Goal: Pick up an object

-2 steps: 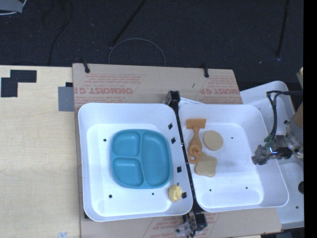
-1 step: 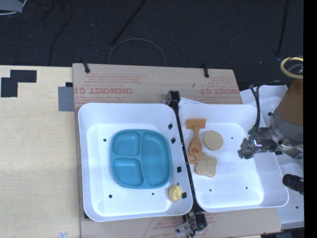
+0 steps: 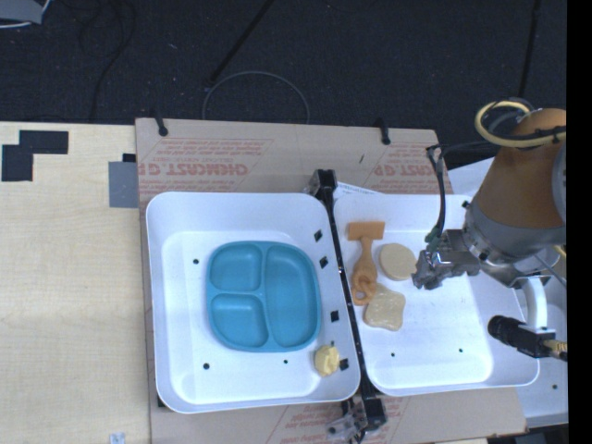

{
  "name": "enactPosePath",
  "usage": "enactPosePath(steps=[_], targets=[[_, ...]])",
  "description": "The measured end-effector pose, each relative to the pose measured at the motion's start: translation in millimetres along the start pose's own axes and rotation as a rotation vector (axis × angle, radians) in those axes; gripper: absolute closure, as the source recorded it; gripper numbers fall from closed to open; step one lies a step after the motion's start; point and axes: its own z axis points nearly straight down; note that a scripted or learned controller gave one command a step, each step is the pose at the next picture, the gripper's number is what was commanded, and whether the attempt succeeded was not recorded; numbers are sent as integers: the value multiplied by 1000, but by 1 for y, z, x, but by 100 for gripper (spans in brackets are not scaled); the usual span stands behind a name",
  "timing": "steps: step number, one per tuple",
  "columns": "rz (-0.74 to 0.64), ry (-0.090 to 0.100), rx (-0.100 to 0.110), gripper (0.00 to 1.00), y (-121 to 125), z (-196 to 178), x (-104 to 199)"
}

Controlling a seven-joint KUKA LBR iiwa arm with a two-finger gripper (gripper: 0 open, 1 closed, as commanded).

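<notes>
White right bin (image 3: 462,368) holds a round beige disc (image 3: 398,261). Just right of that disc hovers the claw (image 3: 433,268), its grip unclear and nothing visibly held; the pickup seems not yet done.

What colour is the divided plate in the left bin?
Light blue; the divided plate shows clearly in the camera view.
</notes>
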Motion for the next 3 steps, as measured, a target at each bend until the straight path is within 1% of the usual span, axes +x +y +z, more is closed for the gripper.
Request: enactPosePath(steps=[1,3], targets=[[-2,1,0,100,21,2,60],[0,-1,-1,100,60,12,161]])
